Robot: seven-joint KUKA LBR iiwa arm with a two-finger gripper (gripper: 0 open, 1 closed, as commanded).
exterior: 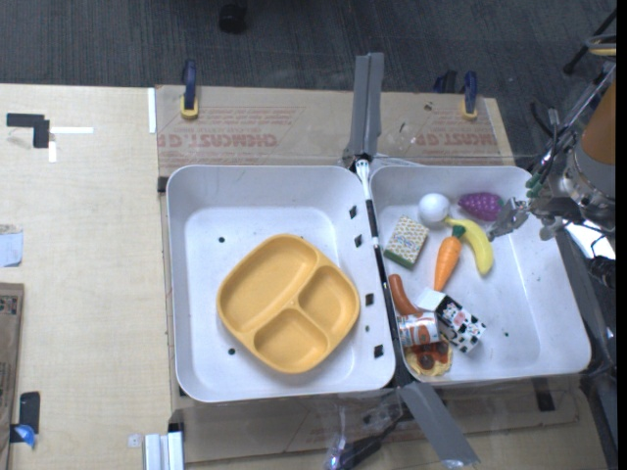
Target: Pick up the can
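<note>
The can lies on its side near the front left corner of the right bin, beside the sausage. The gripper hangs over the bin's right edge, well apart from the can; I cannot tell its state.

Red lettering runs along the brown cardboard sheet lying behind my two bins; it faces away from the camera, upside down, and appears to read "CHEMCAST GP".
</note>
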